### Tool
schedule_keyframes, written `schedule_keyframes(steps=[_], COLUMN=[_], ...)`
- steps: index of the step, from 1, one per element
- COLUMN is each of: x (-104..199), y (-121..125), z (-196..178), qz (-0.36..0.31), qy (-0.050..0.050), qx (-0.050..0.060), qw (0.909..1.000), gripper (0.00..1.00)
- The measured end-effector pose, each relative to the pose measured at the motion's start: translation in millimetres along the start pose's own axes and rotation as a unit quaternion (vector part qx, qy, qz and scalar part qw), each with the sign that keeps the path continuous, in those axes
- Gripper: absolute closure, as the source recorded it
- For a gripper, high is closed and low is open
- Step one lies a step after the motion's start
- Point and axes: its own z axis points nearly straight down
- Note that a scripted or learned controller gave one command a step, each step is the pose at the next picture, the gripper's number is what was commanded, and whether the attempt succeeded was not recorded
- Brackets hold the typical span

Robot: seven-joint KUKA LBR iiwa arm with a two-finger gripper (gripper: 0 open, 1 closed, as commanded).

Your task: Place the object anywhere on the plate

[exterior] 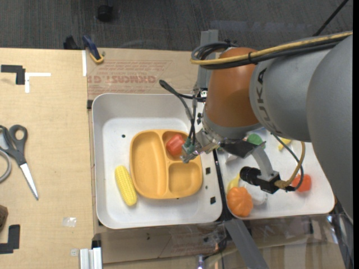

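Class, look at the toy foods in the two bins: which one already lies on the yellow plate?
The red tomato-like piece, in the plate's upper right compartment beside the gripper. The corn lies beside the plate; the orange pumpkin sits in the other bin.

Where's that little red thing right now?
The red object sits in the upper right compartment of the yellow divided plate in the left white bin, right at the tip of the pincer.

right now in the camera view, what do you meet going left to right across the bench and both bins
scissors → corn → yellow plate → red object on the plate → gripper → orange pumpkin → small orange piece near the right bin's far side
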Motion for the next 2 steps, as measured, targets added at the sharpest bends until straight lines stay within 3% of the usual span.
schedule_keyframes(steps=[1, 2], x=[9.9, 9.8], y=[-42.9, -43.0], z=[-1.6, -1.6], qz=[-0.057, -0.057], qy=[0.0, 0.0], qx=[0.0, 0.0], qw=[0.9984, 0.9984], gripper=[1.0, 0.0])
